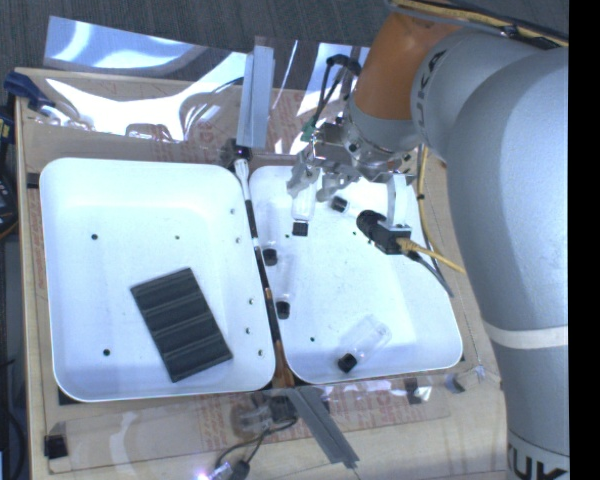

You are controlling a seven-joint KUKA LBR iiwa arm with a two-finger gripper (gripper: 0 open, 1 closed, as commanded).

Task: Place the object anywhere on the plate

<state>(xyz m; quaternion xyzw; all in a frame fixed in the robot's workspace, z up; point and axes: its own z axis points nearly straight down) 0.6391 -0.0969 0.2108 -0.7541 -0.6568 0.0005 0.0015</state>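
In the right bin [435,340], a clear object [364,336] lies well below the jaws [315,206].

Plate [180,324] lies in left bin [70,198]; object [364,334] in right bin [432,308], gripper [302,213] above its far end.

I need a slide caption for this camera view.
Grey arm's claw hovers over right white bin; dark ribbed rectangular plate lies in left bin.

Bulky grey arm [500,198]; orange band [405,63] above wrist; black cables; pale ring lower down
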